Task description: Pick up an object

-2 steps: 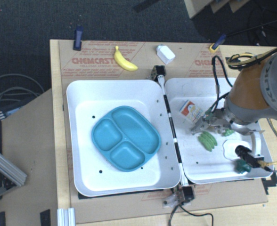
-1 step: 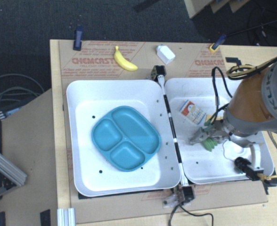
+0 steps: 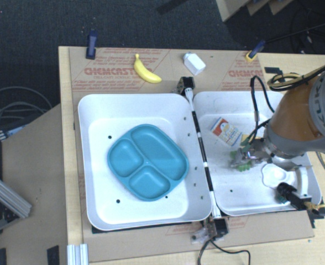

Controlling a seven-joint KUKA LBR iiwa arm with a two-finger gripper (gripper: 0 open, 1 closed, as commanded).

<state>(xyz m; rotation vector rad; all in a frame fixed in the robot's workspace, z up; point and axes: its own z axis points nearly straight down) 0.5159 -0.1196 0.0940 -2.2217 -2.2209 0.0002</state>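
1. A flat wooden-looking surface with red printed lettering carries two shallow white bins side by side, seen from above at a slant.
2. On the surface behind the bins, from left to right, lie a small dark blue item, a yellow banana and a small white block. All three sit outside the bins, near the far edge.
3. The left bin holds a blue divided plate with three compartments, lying flat near the bin's middle.
4. A dark hinge strip runs between the two bins.
5. The right bin holds a small white card or packet with red and blue print, lying tilted toward the bin's back.
6. Just right of and in front of that packet lies a small greenish object, directly at the tip of the arm.
7. The tool is low inside the right bin, touching or just above the greenish object. Whether it is released or grasping cannot be told.
8. The arm, grey with an orange band, reaches in from the right.
9. A small white piece lies just beneath the arm, near the bin's front right.
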